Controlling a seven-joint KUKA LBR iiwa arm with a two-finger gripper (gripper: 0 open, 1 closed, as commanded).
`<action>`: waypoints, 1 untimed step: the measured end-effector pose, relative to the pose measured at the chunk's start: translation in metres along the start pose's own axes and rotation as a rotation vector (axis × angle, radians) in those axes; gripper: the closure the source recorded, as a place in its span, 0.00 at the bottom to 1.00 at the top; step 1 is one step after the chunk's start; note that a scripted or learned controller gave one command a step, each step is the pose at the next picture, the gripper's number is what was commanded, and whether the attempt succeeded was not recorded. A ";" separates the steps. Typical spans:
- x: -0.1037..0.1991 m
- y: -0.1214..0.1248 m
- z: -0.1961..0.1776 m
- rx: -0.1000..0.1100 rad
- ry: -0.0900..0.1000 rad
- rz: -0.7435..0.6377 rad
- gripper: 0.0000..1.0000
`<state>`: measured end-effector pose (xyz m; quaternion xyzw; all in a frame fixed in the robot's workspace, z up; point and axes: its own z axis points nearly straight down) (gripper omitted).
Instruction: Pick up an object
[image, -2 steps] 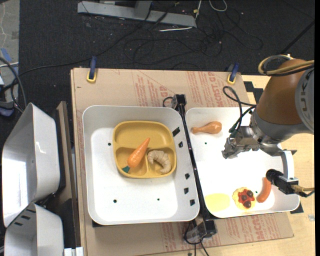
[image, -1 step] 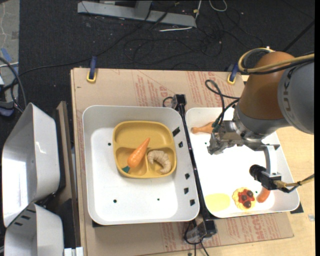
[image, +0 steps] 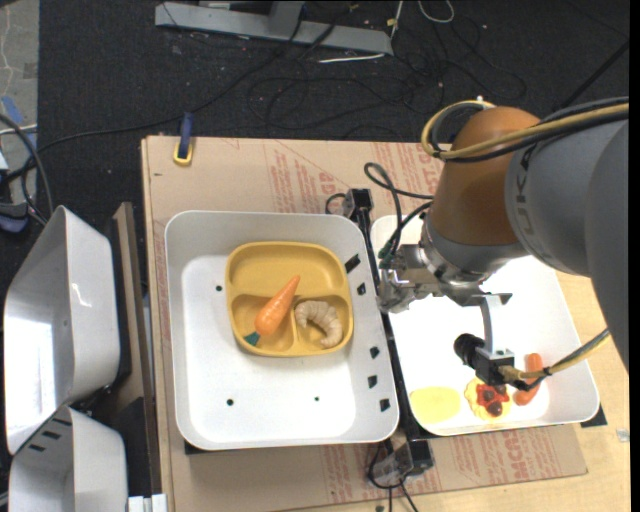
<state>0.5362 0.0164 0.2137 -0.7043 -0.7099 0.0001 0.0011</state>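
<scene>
The left bin (image: 200, 400) holds a yellow divided plate (image: 245, 265). An orange carrot (image: 277, 305) lies slanted across the plate's divider, and a pale shrimp (image: 321, 321) lies in its right compartment. In the right bin (image: 560, 300), a flat yellow disc (image: 436, 403) and a small red and orange item (image: 491, 397) lie near the front edge. My gripper (image: 402, 282) hangs below the wrist at the right bin's left wall, apart from all of these. The wrist hides most of it.
Small black squares (image: 372, 351) dot the left bin's right wall. A blue and yellow tool (image: 183, 141) lies on the cardboard at the back left. Spare white bins (image: 60, 300) stand off the bench to the left. Cables run between the bins (image: 375, 215).
</scene>
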 end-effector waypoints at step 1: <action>0.056 -0.001 0.004 0.000 0.000 -0.001 1.00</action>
